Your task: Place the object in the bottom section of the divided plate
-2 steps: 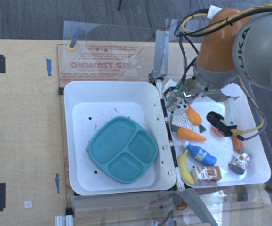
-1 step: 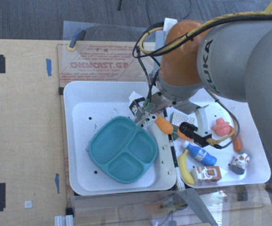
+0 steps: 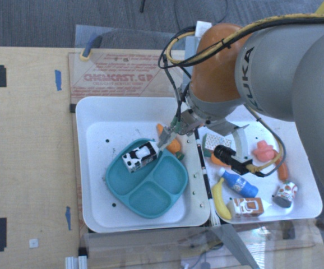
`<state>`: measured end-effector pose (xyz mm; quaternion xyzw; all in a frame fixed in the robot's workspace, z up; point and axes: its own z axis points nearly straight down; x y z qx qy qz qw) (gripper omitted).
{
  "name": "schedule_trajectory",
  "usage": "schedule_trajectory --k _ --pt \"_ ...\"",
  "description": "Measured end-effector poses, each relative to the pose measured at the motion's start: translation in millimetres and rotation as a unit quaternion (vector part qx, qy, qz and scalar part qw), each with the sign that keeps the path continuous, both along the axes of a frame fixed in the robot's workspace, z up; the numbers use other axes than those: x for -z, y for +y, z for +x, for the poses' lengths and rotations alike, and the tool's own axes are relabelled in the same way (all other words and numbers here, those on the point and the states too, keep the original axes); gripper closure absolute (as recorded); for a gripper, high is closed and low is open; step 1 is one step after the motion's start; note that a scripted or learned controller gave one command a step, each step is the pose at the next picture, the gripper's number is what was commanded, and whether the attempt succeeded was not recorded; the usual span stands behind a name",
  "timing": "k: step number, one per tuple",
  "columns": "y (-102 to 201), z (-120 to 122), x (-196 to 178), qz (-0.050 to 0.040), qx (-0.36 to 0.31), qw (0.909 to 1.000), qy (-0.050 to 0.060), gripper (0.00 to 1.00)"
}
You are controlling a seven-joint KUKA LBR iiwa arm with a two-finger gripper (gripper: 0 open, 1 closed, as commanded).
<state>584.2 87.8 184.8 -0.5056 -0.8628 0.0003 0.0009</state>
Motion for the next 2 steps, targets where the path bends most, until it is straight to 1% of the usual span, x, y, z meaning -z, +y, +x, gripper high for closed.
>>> schedule_trajectory --k 1,2 --pt "-4.3 -58.5 0.5 -0.0001 0.065 0.9979 0.000 0.00" --pt "-4.5 -58.5 0.5 -0.0002 0.066 0.9978 0.000 0.00"
